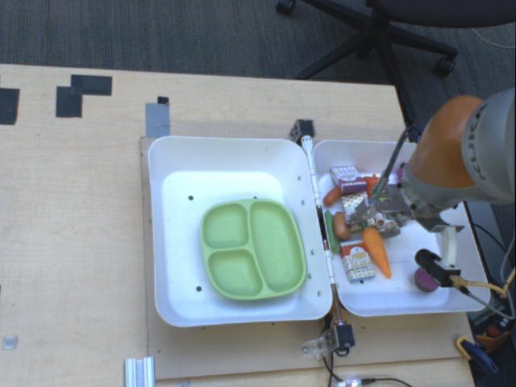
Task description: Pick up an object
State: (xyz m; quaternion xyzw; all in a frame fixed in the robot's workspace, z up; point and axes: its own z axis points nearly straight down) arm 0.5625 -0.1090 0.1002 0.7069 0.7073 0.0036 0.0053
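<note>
On the tabletop (72,216), 2 white bins sat side by side. Nearest, a carrot (376,252) and a snack packet (359,263) lay in the right bin (403,297), crowded against its left wall. The gripper (372,214) hung just above them; whether its fingers were spread was unclear. Open floor lay rightward. The left bin (173,297) held a green tray (253,248).

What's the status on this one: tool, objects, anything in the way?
Tool down in right bin, over the pile. Carrot beside it, small packet alongside; nothing seen held. Green divided plate in left bin, out of the way.
</note>
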